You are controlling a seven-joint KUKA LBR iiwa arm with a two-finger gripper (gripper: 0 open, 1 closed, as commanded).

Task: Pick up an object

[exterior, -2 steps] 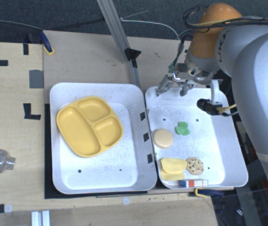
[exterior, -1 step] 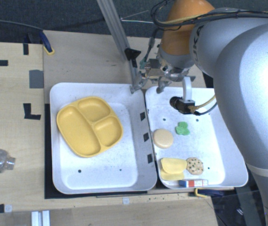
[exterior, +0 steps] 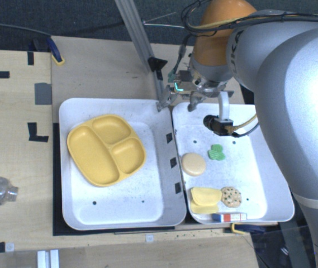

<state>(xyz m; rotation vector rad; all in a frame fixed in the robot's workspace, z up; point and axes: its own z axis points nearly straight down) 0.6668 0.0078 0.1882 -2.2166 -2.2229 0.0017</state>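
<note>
Gripper (exterior: 176, 104) sits at the upper edge of the right bin (exterior: 259, 166), over the divider; whether it is spread or pressed together cannot be told. Below it, well apart, lie a green piece (exterior: 217, 152), round bun (exterior: 193, 164), yellow block (exterior: 204, 199) and cookie (exterior: 231, 196).

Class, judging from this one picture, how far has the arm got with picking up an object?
Done: the claw hangs at the right bin's far left corner. In hand: nothing visible. Left: the whole pick, since the green piece, round bun, yellow block and cookie all lie there.
</note>
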